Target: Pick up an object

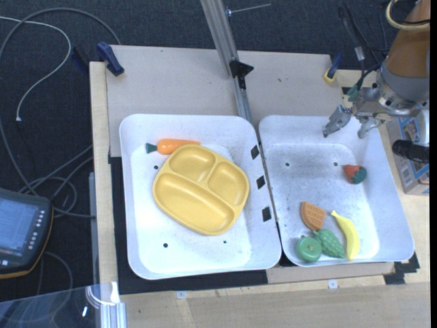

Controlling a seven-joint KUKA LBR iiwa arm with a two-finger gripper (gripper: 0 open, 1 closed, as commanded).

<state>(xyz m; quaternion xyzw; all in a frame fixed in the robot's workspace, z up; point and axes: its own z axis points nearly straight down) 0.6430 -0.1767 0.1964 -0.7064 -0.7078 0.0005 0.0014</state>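
My gripper point(349, 126) hangs over the far edge of the right bin point(293, 132), fingers spread open and nothing between them. Below it in that bin lies a small red and green toy strawberry point(354, 173), near the right wall. Toward the bin's front sit an orange wedge point(313, 215), a yellow banana point(347, 233), a green bumpy piece point(331, 242) and a green apple point(309, 249). In the left bin point(136, 251) a yellow divided plate point(201, 188) lies with an orange carrot point(173, 145) just behind it.
A slanted metal pole point(222, 33) crosses the bench from the top down to the seam between the bins. Blue clamps point(109, 58) grip the board's far corners. Cables and a tablet point(20, 231) lie on the floor at the left.
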